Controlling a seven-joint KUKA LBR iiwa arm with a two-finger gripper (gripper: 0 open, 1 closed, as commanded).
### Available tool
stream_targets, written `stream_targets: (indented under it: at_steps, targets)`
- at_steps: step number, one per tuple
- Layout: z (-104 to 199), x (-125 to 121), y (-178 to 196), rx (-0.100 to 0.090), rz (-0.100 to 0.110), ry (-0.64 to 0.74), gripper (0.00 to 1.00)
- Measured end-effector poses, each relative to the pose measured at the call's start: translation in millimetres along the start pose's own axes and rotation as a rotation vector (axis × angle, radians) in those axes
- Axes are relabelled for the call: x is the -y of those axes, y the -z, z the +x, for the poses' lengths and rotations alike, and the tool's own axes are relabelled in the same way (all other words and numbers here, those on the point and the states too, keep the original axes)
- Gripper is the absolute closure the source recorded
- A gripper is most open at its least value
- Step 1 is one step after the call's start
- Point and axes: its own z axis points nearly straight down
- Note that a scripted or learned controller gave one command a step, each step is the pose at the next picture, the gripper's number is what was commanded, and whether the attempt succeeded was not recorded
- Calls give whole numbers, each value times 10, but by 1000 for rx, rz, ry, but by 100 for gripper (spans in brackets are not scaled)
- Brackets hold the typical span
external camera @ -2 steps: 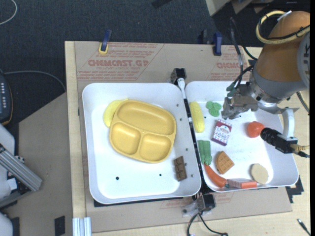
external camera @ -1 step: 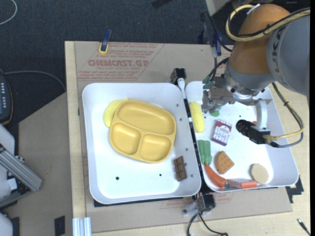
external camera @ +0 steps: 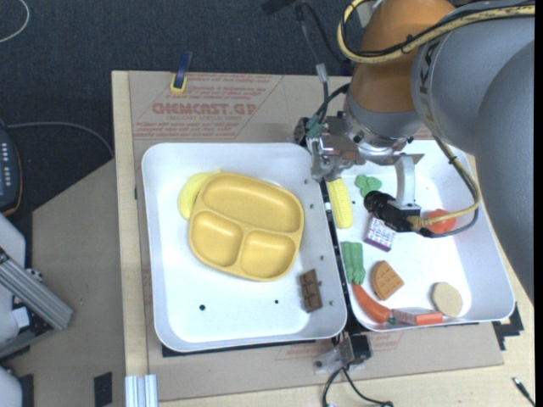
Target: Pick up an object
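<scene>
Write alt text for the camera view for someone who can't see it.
A grey robot arm reaches from the right, its claw low over a toy corn cob at the right bin's left edge. The left bin holds a yellow divided plate and a brown chocolate piece; the right holds small toy foods.

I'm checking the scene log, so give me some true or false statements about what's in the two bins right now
1. The yellow divided tray lies in the left bin. True.
2. The corn cob sits inside the tray. False: it lies in the right bin, by the divider.
3. The chocolate bar is in the left bin. True.
4. The waffle rests on the cardboard outside the bins. False: it is in the right bin.
</scene>
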Motion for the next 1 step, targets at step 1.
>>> stream_targets:
  at_steps: [1]
  targets:
    - [32, -89, 28, 2, 1, -6, 100]
